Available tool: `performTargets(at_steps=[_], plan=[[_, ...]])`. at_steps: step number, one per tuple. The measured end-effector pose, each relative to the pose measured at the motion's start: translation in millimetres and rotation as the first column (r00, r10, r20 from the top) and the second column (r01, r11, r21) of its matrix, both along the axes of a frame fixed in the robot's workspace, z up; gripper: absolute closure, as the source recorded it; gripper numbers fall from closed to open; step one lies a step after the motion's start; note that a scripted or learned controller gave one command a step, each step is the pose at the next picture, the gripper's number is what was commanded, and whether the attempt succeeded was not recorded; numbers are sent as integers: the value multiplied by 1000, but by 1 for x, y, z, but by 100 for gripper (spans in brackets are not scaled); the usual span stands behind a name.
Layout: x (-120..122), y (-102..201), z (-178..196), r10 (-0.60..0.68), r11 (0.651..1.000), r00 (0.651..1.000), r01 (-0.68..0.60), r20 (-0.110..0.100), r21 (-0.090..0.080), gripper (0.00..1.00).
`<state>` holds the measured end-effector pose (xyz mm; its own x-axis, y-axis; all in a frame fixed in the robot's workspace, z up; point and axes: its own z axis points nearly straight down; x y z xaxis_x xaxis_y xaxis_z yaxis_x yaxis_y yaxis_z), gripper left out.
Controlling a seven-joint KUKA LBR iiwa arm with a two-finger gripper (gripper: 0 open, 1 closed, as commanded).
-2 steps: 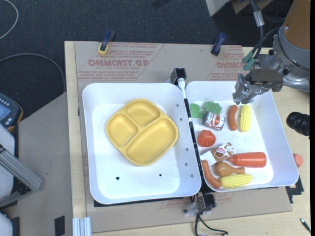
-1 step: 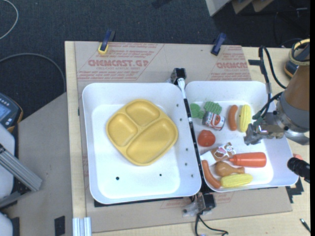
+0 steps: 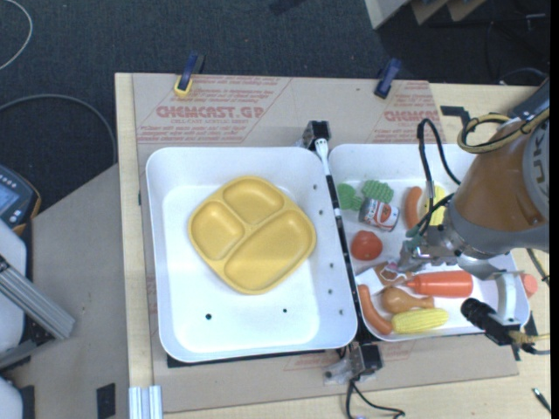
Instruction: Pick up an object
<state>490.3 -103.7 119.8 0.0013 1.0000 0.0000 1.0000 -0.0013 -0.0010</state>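
Camera view: claw (image 3: 417,256) low in right bin (image 3: 397,157), can't tell its state; just at its 4 o'clock lies the orange carrot (image 3: 444,283), touching a chicken drumstick (image 3: 403,300) and corn cob (image 3: 421,321). Judged: toy carrot is light, stiff, slick plastic, prob. rolls, so pinch across mid-body, not the tapered end.

Left bin (image 3: 166,234): open floor around the yellow divided plate (image 3: 251,232). Right bin (image 3: 349,160): toy foods crowded together, the arm (image 3: 493,195) overhanging them.
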Motion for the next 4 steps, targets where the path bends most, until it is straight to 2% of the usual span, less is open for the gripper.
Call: performTargets(at_steps=[1, 2, 3, 4], plan=[[-10, 82, 68, 9, 1000, 1000, -9, 7, 2, 100], [-9, 186, 276, 14, 1000, 1000, -14, 20, 7, 100], [-14, 198, 1, 0, 1000, 1000, 0, -14, -2, 100], [-10, 251, 111, 9, 1000, 1000, -9, 11, 5, 100]])
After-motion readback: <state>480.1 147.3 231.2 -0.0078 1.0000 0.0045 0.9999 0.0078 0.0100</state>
